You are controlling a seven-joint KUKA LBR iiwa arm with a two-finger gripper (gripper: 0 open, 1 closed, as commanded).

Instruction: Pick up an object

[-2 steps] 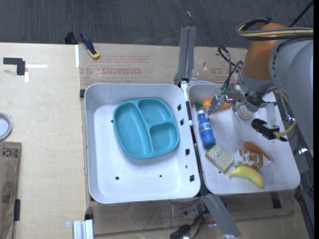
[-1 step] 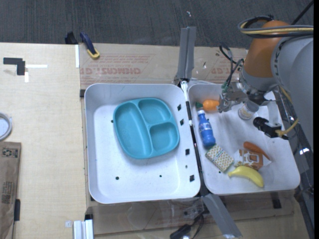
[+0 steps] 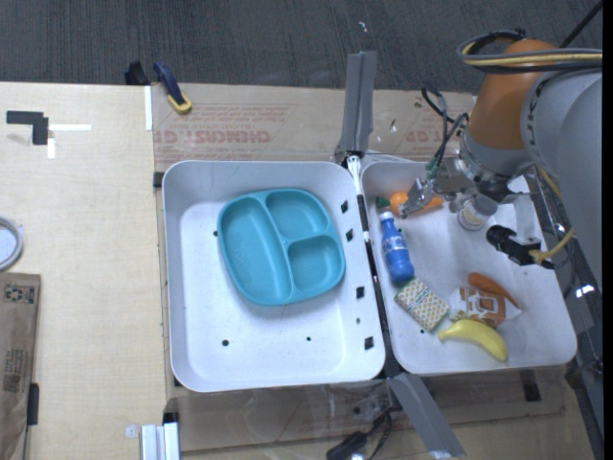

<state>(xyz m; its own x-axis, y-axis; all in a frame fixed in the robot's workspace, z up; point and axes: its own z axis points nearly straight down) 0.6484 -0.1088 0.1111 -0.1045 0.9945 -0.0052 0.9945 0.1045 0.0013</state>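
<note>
Curved yellow banana (image 3: 474,337), smooth-skinned

A robotics lab or test workshop: two white bins (image 3: 182,286) sit on a plywood bench (image 3: 77,209) over dark carpet, a clamp (image 3: 170,87) and tape roll (image 3: 8,244) to the bins' left, the cabled grey arm (image 3: 565,113) to their right

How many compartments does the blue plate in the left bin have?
3. The blue plate has one long compartment down its left side, one at the upper right, and one at the lower right.
</note>
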